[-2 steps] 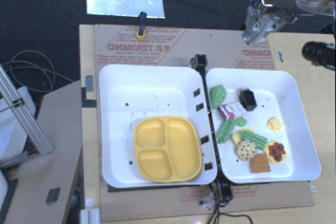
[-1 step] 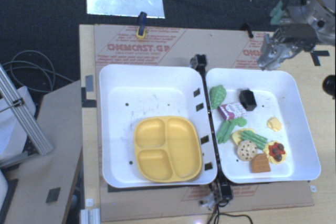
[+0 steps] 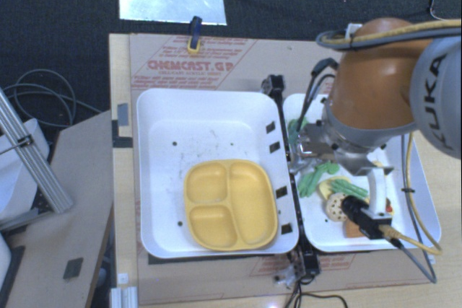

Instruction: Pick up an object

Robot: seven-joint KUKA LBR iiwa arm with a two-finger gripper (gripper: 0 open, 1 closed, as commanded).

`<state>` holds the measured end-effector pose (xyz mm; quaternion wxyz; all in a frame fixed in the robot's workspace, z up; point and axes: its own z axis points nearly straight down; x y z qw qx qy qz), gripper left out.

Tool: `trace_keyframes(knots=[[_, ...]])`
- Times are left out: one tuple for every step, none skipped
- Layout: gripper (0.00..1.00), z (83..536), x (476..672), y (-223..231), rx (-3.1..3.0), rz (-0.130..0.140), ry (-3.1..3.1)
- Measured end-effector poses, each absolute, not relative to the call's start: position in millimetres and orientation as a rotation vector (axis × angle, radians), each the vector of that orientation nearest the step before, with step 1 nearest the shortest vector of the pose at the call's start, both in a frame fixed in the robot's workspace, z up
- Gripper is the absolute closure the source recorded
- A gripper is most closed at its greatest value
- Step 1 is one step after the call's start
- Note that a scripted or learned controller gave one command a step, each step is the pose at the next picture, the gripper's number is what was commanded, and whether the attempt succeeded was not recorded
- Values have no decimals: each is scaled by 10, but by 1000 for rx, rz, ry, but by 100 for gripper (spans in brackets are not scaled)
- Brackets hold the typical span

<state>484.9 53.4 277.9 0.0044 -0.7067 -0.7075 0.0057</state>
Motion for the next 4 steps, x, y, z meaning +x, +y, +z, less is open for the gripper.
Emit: trace_keyframes(knots=[[0,2861,4869,531,-2221,-2,-2223],[0,2434,4850,1593,-2203,0,-2233],[0,2777,4888,997,-2229,-5,-2220],[0,4199,4878,898,-2224,-25,-2232]])
